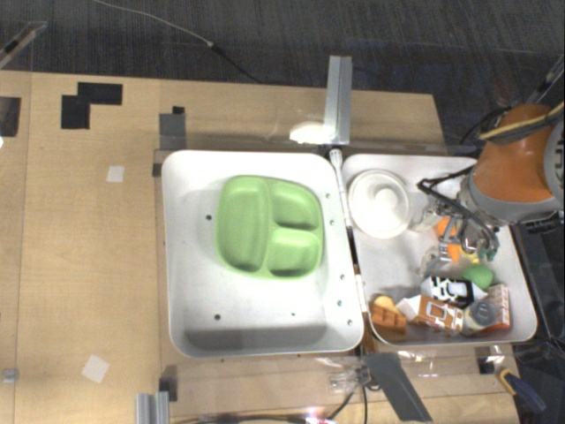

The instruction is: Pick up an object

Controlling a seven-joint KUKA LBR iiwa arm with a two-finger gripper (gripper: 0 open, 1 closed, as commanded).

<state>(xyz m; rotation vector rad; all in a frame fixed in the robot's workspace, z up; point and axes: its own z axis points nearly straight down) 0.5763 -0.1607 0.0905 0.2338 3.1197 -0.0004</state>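
Reaching in from the right, the grey arm is seen bent over the right bin, its glossy orange band rounded above the wrist and dark cables looped beside it. The pincer is lowered among the clutter at the bin's right side; whether it is released or clenched cannot be told, since its tips are lost among the objects. Just beside the pincer an orange piece and a smooth green rounded object are found, and contact with either cannot be judged. Directly below the pincer a black-and-white patterned item lies against a printed, boxy carton, with a brown lumpy object further to the lower left of it. To the left of the pincer a round white bowl, smooth and shiny, is set in the bin's upper corner. Well to the left of the pincer, in the left bin, a matte green divided tray with three soft-edged compartments is laid. Both shallow white bins are carried by the pale wooden table.
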